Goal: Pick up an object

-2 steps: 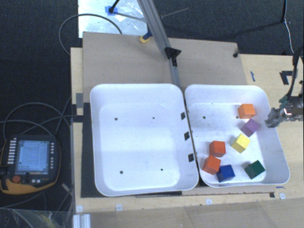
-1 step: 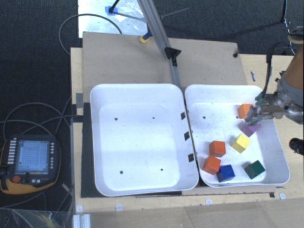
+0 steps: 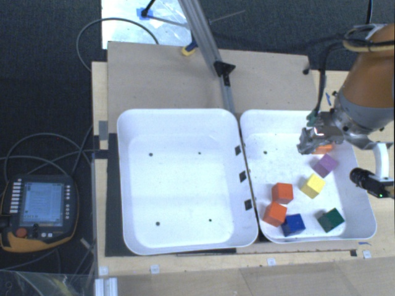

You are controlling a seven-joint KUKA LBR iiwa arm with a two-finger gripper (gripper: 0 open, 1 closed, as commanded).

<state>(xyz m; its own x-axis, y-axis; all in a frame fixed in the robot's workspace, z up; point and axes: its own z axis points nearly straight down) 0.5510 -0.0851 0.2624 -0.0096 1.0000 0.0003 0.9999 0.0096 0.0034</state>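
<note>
My gripper (image 3: 315, 139) hangs over the upper right part of the right bin (image 3: 259, 128). A small orange piece (image 3: 325, 147) peeks out from under its lower edge; I cannot tell whether it is held. Just below lies a purple block (image 3: 325, 164), then a yellow block (image 3: 313, 185). Toward the bin's front sit two orange blocks (image 3: 282, 192) (image 3: 275, 213), a blue block (image 3: 293, 224) and a green block (image 3: 331, 219).
The left bin (image 3: 126, 165) adjoins the right one along a shared wall with black clips (image 3: 243, 176). A slanted metal pole (image 3: 203, 36) crosses the back of the bench. A teach pendant (image 3: 37, 211) lies on the floor at the left.
</note>
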